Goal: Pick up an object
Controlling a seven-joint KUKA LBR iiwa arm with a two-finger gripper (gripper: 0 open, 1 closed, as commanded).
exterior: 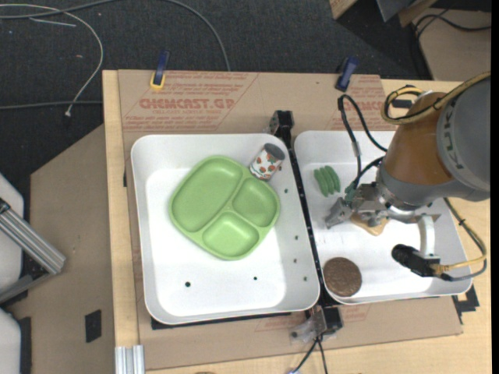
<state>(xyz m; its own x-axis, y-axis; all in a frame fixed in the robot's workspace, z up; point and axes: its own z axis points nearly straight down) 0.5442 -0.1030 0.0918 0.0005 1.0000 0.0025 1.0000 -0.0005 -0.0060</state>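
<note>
Dark carpet with loose cables surrounds my worktop (pixel 195 96), a cardboard-covered board carrying 2 white bins side by side. At frame centre the left bin (pixel 156 271) holds a green divided plate (pixel 224 206) and, just beside its upper right edge, a small patterned cup (pixel 267 161) lying tilted. On the right of the frame, the right bin (pixel 405 283) holds a green ridged piece (pixel 327 180) near its upper left, a brown disc (pixel 341 276) at its lower left corner, and a tan object (pixel 373 221) partly hidden under my wrist. My end effector (pixel 340 211) is low in this bin, just beside the tan object; whether it is released or clenched I cannot tell. As I judge it, nothing is lifted yet, so the pick remains to be done.
</note>
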